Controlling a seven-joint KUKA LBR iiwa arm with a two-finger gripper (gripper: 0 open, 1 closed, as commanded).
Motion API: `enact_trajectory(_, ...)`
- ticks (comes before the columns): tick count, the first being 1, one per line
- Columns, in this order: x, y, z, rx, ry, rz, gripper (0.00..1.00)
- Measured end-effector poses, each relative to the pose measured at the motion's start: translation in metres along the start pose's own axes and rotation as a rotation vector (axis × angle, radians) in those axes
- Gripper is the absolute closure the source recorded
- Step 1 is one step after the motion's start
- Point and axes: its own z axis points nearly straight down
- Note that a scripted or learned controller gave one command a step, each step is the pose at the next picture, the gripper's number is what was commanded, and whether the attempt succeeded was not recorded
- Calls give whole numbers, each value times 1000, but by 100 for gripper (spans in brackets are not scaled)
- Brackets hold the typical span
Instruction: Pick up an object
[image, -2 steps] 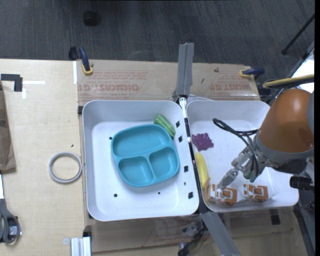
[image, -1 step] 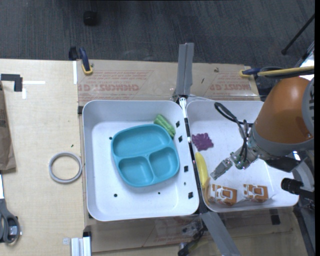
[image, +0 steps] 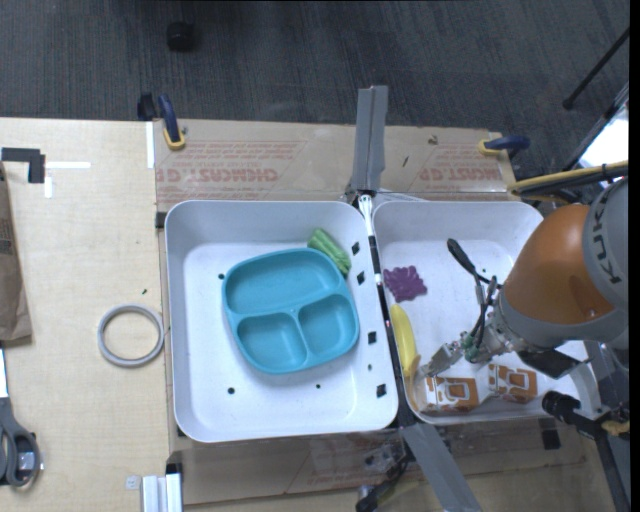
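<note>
The arm reaches into the right bin (image: 520, 215) from the right, and its gripper (image: 462, 350) sits low near the front of that bin, just above and beside a small brown-and-white printed packet (image: 450, 393). A second packet of the same kind (image: 512, 381) lies just to its right, partly under the wrist. Whether the jaws are spread or pressed together I cannot tell; the metal parts there are too small and tangled to read, and nothing can be seen pinched between them. A yellow banana (image: 403, 340) lies along the left wall of this bin, a purple bunch of grapes (image: 404, 283) sits farther back, and a dark long-handled utensil (image: 468, 262) lies at a slant near the middle. The left bin (image: 200, 400) holds a blue divided plate (image: 290, 308) with a green ridged item (image: 330, 250) touching its far rim. The nearest packet looks the likely target: it appears light and flat, probably a thin carton or pouch with a smooth printed skin, so it may slide on the bin floor or buckle if squeezed across its broad face. Taking it across the narrow width, near the middle, seems safest. The banana would be soft and curved, best held mid-length.
</note>
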Motion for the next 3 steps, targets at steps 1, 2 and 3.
enact_trajectory(1,-125,17,-2,-3,-4,-372,0)
enact_trajectory(2,-53,5,-1,-2,0,-424,0)
enact_trajectory(3,-31,51,-1,-3,-2,-532,0)
